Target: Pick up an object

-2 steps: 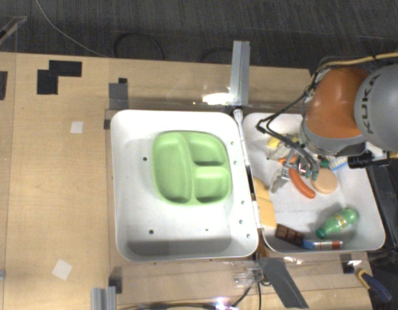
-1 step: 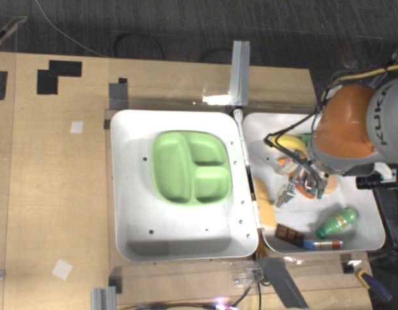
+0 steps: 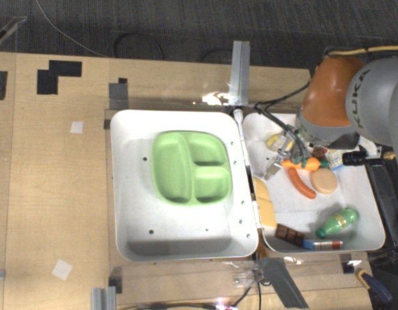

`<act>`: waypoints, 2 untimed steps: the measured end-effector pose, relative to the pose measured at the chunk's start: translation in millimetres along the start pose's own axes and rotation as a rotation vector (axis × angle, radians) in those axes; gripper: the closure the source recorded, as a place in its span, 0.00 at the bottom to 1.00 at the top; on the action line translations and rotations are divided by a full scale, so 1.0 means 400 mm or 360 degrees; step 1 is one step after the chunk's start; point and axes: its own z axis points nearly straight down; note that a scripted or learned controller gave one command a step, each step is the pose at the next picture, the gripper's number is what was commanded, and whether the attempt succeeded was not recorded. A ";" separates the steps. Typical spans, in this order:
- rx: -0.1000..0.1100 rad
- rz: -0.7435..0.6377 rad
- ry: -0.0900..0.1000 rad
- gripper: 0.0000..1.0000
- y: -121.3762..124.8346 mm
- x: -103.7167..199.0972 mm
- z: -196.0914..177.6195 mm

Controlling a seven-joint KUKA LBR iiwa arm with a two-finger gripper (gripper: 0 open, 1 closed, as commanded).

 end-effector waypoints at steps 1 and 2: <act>0.0001 0.0016 0.0003 0.00 0.016 -0.013 0.001; 0.0000 0.0087 0.0001 0.00 -0.024 0.015 -0.001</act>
